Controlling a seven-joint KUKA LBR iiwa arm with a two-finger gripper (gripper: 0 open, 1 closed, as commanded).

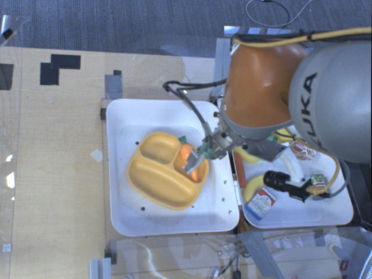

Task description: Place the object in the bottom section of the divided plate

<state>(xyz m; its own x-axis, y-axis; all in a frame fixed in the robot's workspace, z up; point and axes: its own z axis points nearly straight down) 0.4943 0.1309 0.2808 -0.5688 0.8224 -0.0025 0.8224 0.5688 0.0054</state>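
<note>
One orange carrot (pixel 186 154) sits under my gripper (pixel 196 160), whose state I cannot tell, at the plate's (pixel 160 182) three o'clock; releasing here risks the wrong section.

My view of the right bin (pixel 343 217) is mostly blocked by the arm (pixel 290 86). I can't read its small packets (pixel 261 203).

"KUKA" lettering on the grey arm (pixel 325 103); other labels unreadable

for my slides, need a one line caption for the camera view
KUKA arm's gripper over an orange object at the yellow divided plate in the left bin.
</note>
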